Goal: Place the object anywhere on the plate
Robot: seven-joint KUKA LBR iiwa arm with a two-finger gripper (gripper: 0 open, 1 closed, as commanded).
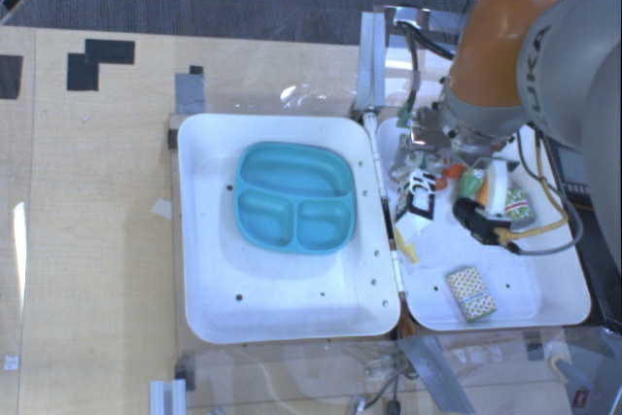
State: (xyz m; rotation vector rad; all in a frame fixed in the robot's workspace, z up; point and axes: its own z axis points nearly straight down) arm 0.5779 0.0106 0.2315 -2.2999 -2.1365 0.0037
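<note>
A blue plate [294, 195] with three compartments lies in the middle of the left white bin [209, 296]. Nothing rests on it. My gripper [418, 191] is low over the left part of the right bin [554, 301], close to the divider between the bins. Just to its right lies a cluster of small objects: an orange-red piece [453, 172], a green piece [473, 183] and a green-and-white packet [515, 205]. The arm's wrist hides the back of that bin.
A patterned block [470, 293] lies near the right bin's front edge. A small yellow piece [407, 252] sits by the divider. A black and yellow cable [498, 226] loops from the arm over the right bin. The bench to the left is bare wood.
</note>
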